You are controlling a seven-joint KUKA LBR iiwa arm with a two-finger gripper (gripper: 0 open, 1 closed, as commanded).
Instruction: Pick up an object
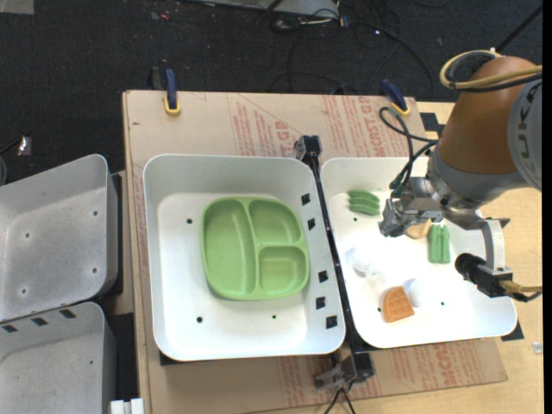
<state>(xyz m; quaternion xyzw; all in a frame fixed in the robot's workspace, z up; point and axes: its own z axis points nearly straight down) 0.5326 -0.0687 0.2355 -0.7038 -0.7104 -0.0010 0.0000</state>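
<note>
My gripper (397,221) hangs low over the middle of the right bin (492,317), under the grey and orange arm. A small tan object (419,228) lies right beside it, partly hidden by it. A green pod-shaped item (364,202) rests just left of the gripper near the bin's back. To the right lies a long green item (440,244). An orange ridged piece (398,304) sits toward the front of the bin, and a pale white object (362,262) lies near the bin's left wall.
The left bin (164,257) holds a green divided plate (255,247). A black divider (323,231) with clips runs between the two bins. Grey trays (52,231) stand off the bench at the left. A black fitting (477,270) sticks out near the right bin's right rim.
</note>
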